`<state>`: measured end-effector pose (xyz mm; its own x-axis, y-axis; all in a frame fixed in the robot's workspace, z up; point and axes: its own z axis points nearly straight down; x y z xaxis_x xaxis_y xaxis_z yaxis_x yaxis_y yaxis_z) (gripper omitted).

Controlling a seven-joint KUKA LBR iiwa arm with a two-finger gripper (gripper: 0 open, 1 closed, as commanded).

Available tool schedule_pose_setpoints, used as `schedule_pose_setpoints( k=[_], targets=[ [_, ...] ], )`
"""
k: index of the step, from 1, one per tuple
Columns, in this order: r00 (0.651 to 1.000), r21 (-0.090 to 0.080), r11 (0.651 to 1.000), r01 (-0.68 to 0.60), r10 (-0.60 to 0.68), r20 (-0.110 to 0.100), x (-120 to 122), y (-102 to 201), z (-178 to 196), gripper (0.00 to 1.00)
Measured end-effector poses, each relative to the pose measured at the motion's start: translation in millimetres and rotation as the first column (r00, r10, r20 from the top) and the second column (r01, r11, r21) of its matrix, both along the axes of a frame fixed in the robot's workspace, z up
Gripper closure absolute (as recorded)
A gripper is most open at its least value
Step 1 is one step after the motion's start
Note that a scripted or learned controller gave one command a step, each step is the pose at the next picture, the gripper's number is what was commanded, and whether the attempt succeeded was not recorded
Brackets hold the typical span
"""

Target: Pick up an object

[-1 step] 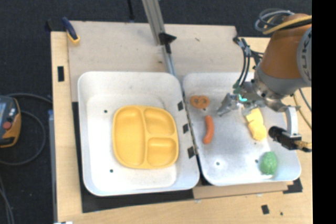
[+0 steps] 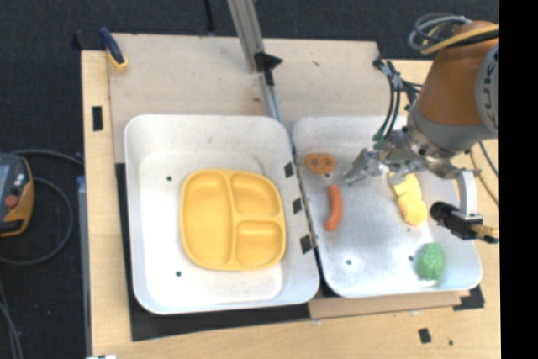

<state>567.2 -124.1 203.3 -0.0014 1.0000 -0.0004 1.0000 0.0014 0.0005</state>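
Looking down at a slant, we begin at the near edge of the pale wooden bench [image 2: 101, 324], which bears two shallow white plastic bins side by side.

In the right-hand white bin [image 2: 361, 273], nearest us, a small fuzzy green ball-like object [image 2: 430, 261] lies in the near right corner. Farther in, a pale yellow blocky object [image 2: 409, 199] rests just under the arm's wrist. To its left, an orange sausage-shaped object [image 2: 334, 208] lies lengthwise near the bin's left wall, and beyond it sits a small round brown pretzel-like object [image 2: 319, 163].

The left-hand white bin [image 2: 147, 206] holds a yellow plastic divided plate [image 2: 233, 219] with three compartments, lying flat in its middle.

The grey arm with its orange band [image 2: 458, 88] reaches in from the right over the right-hand bin. Its two-finger metal gripper [image 2: 361, 168] points left, its fingers spread apart with nothing between them. The gripper hangs just to the right of the pretzel-like object and above the far end of the orange sausage, apart from both. The yellow block lies behind the fingers, toward the wrist.

Farthest away, a slanted grey metal post [image 2: 239, 0] rises from the bench's rear.
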Motion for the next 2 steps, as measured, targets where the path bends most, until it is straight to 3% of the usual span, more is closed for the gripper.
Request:
schedule_pose_setpoints(
  k=[2],
  targets=[
    [1.000,-0.001,1.000,0.003,-0.003,-0.003,5.4,-11.8,-92.0,0.00]
  ],
)
